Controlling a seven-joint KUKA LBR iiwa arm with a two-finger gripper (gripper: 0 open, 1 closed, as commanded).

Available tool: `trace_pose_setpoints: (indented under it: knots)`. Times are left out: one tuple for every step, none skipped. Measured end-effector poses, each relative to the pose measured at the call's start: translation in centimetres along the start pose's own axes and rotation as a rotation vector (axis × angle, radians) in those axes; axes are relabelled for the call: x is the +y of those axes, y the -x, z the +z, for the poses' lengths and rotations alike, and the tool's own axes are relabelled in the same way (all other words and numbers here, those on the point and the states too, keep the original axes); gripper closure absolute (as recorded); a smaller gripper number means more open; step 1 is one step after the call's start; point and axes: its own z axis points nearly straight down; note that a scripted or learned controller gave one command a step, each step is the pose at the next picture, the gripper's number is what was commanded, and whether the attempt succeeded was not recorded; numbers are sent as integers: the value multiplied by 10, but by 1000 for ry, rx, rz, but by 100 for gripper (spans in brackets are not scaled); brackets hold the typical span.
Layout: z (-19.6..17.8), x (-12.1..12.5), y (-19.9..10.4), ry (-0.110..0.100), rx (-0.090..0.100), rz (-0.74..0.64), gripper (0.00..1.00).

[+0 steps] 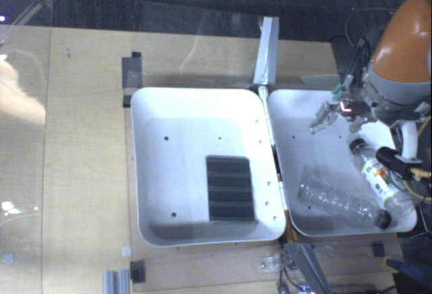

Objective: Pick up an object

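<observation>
Two white bins sit side by side. Much of the arm [405, 50] is cut off, and whether the gripper [329, 114] is apart or together I cannot tell. Beside the right bin [297, 151], the left bin [196, 117] holds a black ribbed block [230, 187]. The right bin holds a labelled bottle [378, 178] and a clear plastic bottle [341, 203] (faint, hard to outline), both near its front edge.

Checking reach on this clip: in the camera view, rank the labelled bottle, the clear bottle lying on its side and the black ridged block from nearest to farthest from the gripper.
1. Labelled bottle, right bin, just below the gripper.
2. Clear bottle, lying along the right bin's near edge.
3. Black ridged block, left bin, across the divider.
</observation>
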Motion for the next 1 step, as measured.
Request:
trace_pose_setpoints:
  knots:
    - [159, 2, 10, 13, -2, -141, 0]
